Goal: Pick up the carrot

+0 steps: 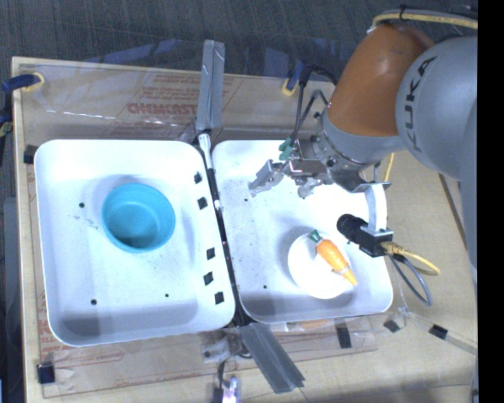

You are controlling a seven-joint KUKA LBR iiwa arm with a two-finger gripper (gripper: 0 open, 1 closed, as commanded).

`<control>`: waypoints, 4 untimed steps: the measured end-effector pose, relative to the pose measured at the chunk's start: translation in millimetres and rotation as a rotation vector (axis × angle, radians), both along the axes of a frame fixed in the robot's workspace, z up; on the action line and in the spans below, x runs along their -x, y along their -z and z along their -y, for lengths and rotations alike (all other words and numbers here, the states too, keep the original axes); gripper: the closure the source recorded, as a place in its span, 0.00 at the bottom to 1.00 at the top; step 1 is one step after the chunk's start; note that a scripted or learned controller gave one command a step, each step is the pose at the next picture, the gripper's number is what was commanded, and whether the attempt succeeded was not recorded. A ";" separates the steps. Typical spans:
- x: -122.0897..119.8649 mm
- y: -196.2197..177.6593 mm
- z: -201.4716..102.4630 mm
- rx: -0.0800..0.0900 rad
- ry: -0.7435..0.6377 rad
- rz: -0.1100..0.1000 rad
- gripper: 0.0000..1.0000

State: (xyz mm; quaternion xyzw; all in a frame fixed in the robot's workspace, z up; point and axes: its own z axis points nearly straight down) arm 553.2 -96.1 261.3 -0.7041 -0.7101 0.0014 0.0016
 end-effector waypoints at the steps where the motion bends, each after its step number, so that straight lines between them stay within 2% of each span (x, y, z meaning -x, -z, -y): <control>1: 33.6 12.2 72.6 0.001 0.175 0.002 0.00; 2: 76.0 48.5 108.9 0.000 0.033 0.003 0.00; 3: 3.4 167.5 108.5 0.000 0.211 0.000 0.00; 4: 46.0 163.0 106.3 0.005 0.027 0.030 0.00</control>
